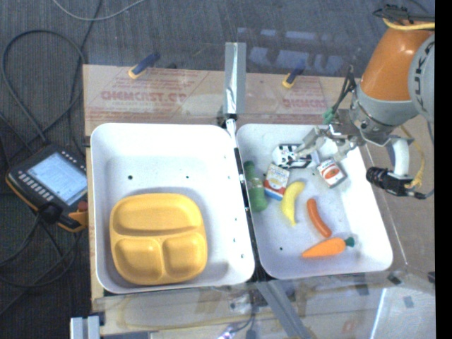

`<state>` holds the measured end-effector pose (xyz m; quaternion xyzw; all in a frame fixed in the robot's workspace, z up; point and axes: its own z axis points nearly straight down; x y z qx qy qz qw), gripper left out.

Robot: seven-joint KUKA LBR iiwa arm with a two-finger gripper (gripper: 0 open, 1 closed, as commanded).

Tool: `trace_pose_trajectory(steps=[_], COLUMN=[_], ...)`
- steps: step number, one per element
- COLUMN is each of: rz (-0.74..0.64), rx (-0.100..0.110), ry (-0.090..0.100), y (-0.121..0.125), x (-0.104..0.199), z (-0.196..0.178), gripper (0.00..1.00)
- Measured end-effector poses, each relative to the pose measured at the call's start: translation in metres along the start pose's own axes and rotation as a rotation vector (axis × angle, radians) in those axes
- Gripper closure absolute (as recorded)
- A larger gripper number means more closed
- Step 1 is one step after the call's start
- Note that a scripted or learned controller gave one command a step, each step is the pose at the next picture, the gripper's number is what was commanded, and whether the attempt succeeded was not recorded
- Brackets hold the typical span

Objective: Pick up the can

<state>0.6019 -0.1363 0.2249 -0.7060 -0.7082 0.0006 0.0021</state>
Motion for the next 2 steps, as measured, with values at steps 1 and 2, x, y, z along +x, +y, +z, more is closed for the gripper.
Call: trace_pose_trajectory(steps=[1,2], rz=[0.066,0.043], rx=[0.000,0.002], ry=[-0.001,-0.005], y=[-0.024,0.019], x=[-0.056,-0.066], z=[0.017,0.106], gripper=[0.00,0.00])
